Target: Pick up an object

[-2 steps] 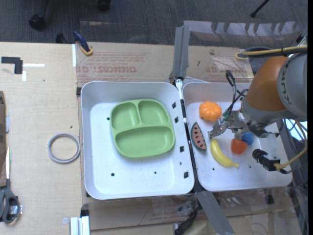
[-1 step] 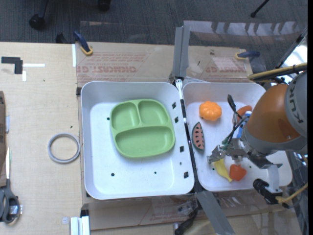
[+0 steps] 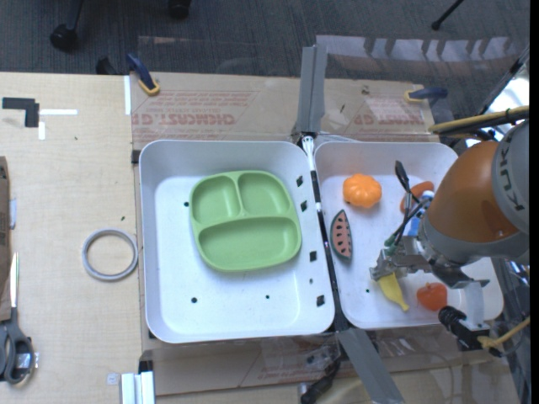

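Camera view looks down on two shallow white plastic bins side by side on the counter. The right-hand white bin (image 3: 438, 154) serves as landmark: inside it, near its front wall, the gripper (image 3: 392, 268) of the grey arm with the orange band (image 3: 473, 202) hangs low over the floor of the bin. A small yellow banana-shaped toy (image 3: 393, 291) lies directly beneath and just in front of the fingers, its upper end hidden under them; whether they are clenched on it or released cannot be told from this angle. Toward the bin's back wall sits a round orange toy fruit (image 3: 362, 190). Against its left wall lies a watermelon-slice toy (image 3: 341, 235). Near its front right corner rests a small red tomato-like toy (image 3: 432, 295). Left of the bin, the neighbouring white bin (image 3: 160, 251) carries a green divided plate (image 3: 246, 220).
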Robot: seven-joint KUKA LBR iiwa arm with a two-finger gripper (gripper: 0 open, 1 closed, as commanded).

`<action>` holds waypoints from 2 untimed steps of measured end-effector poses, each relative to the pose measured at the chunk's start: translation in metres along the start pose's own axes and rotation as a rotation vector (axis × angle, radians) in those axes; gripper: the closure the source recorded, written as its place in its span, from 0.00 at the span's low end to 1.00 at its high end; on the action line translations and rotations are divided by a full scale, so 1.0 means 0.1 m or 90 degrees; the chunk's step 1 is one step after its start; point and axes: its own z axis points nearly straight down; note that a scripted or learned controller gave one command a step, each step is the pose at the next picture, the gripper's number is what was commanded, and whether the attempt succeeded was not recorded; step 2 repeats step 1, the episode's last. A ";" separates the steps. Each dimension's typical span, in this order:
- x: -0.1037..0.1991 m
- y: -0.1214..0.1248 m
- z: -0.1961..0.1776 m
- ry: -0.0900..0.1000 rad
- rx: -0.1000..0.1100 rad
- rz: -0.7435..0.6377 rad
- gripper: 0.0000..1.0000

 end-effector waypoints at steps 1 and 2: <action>0.41 0.30 -1.41 -0.001 -0.001 -0.006 1.00; 0.41 0.30 -1.41 -0.001 -0.001 -0.006 1.00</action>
